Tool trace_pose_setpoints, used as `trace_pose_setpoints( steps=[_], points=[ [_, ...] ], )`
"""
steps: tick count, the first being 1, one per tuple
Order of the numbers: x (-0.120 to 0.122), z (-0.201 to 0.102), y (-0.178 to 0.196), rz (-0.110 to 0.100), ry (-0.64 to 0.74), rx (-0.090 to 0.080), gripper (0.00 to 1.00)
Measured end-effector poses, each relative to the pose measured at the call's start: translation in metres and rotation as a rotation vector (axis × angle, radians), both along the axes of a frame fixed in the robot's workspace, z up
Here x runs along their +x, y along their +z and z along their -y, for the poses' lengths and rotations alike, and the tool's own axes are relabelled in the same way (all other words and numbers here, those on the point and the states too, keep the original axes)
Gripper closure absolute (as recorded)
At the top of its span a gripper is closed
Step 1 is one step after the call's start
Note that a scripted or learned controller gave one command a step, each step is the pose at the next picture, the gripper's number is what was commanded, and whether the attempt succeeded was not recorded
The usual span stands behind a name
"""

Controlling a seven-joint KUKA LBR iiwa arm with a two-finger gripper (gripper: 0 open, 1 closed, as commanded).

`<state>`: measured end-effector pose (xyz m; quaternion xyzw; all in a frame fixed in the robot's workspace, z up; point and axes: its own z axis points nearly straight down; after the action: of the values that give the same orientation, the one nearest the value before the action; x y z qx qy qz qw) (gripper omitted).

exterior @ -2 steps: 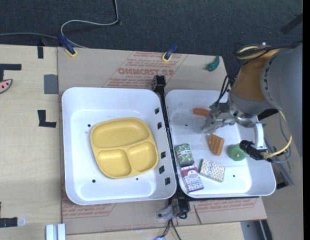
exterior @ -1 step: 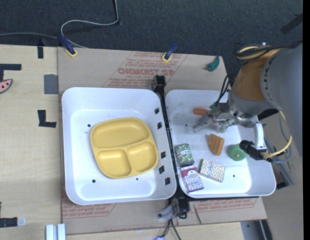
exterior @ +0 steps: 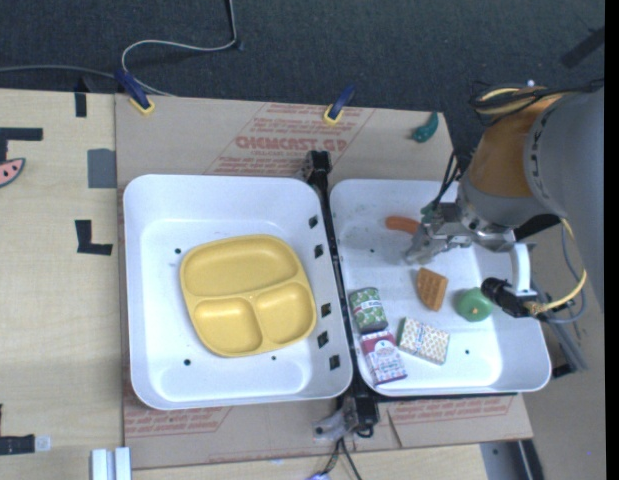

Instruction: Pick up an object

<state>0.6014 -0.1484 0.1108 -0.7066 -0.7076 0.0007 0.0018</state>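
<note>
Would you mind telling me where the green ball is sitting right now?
The green ball lies in the right bin, near its right wall, just right of the orange wedge and below the gripper.

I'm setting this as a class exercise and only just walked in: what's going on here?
A grey robot arm reaches into the right bin, its pincer low beside an orange sausage-shaped thing. A can, two small packets, a wedge and a green ball lie there untouched. The left bin holds a yellow divided plate.
</note>
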Motion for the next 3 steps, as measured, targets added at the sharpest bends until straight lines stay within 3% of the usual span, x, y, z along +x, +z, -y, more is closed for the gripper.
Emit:
trace_pose_setpoints(
  steps=[1, 2, 3],
  points=[
    [0.000, 0.000, 0.000, 0.000, 0.000, 0.000, 0.00],
    [0.041, -0.034, -0.025, 0.006, 0.001, -0.002, 0.00],
    [0.041, -0.034, -0.015, 0.007, 0.003, -0.002, 1.00]
  ],
)
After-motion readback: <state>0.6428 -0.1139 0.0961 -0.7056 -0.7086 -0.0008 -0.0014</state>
